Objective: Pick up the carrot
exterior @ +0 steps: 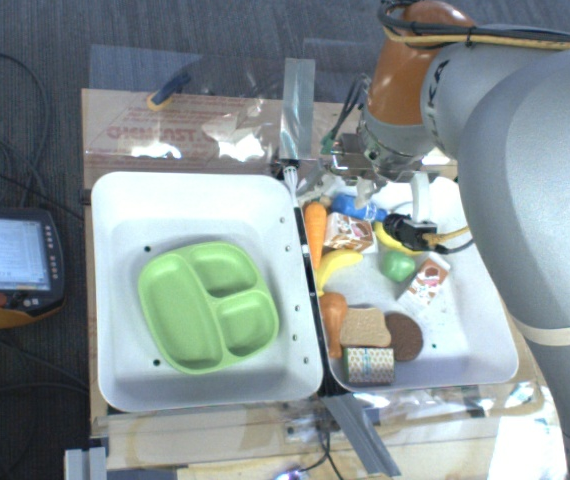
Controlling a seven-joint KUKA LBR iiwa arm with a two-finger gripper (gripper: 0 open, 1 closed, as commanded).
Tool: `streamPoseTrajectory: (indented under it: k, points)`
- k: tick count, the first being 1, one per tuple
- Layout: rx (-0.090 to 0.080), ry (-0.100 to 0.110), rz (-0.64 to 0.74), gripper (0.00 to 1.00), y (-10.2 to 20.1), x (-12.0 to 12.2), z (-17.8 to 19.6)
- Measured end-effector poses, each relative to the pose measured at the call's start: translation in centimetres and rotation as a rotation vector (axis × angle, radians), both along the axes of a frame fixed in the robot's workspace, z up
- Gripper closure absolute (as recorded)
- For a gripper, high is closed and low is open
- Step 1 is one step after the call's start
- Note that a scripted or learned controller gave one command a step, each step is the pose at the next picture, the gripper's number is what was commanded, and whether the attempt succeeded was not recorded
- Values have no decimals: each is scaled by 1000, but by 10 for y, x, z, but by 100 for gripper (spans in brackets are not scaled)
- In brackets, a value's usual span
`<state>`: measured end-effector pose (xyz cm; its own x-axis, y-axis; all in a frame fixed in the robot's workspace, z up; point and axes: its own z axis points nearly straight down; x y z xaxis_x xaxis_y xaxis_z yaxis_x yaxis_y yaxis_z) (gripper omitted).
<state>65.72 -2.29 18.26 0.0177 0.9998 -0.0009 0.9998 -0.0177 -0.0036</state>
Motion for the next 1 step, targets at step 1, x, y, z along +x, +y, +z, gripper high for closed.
streamPoseTrajectory:
  k: [1]
  points:
    - [-2,-2,-22,0,0,-35,2]
